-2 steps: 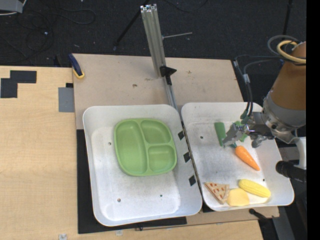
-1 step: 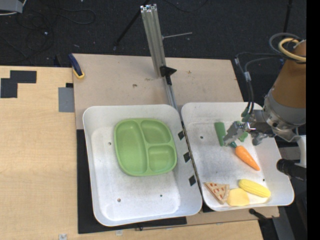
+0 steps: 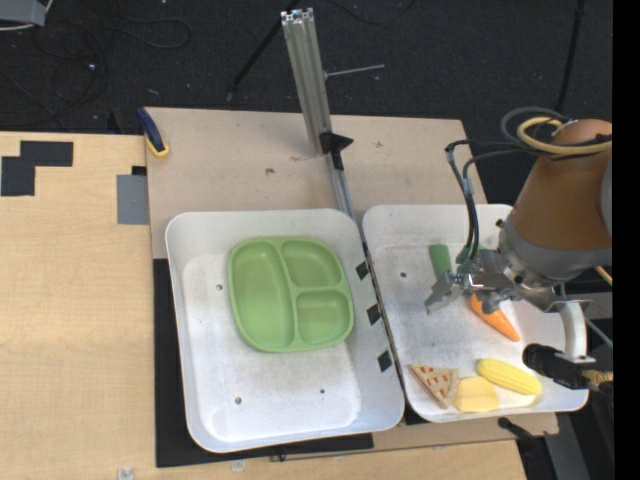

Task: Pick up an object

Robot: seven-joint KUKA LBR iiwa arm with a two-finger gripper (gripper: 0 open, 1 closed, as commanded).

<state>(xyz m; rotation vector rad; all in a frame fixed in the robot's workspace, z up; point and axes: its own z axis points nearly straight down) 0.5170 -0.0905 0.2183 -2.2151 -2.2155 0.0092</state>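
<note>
The tool (image 3: pixel 462 286) hangs low in the right bin (image 3: pixel 400 230), its grip state I cannot tell. The orange carrot (image 3: pixel 497 320) lies just right of it, a green piece (image 3: pixel 440 259) just behind. Best centre over 1 object, then descend straight

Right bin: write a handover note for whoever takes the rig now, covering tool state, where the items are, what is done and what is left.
Tool: low over the right bin, with nothing visibly held.
Items in that bin: green piece just beside the tool, toy carrot under the wrist, toy corn cob, yellow piece and pizza slice at the near edge.
Left bin: green divided plate.
Done: approach.
Left: grasp and lift one object.
</note>
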